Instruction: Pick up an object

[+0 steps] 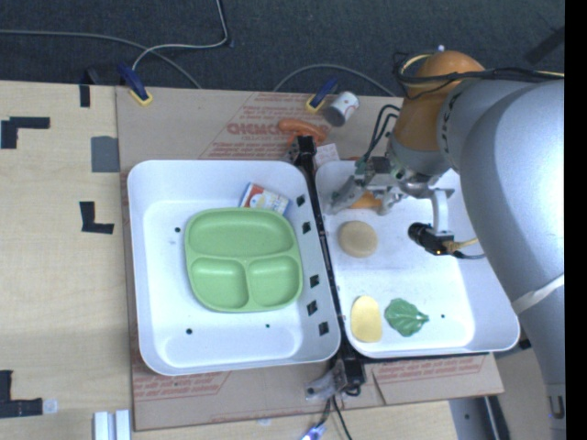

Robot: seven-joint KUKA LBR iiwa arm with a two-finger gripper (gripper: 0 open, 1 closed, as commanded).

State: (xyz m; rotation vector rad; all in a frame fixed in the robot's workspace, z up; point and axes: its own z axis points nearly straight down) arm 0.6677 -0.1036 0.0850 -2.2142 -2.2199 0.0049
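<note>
I saw the claw [367,195] low at the back edge of the right bin [477,333], with something orange [365,202] tucked under it. I could not tell what that thing was. A round tan cookie [358,238] lay just in front of the claw, not touching it. A yellow piece [366,318] and a green leaf [404,317] sat by the front edge. The left bin [156,246] held a green tray [244,258], which hid part of a small box [265,197].

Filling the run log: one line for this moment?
gripper: low, right bin far end | fingers: unclear | tan round, yellow piece, green leaf: untouched
</note>
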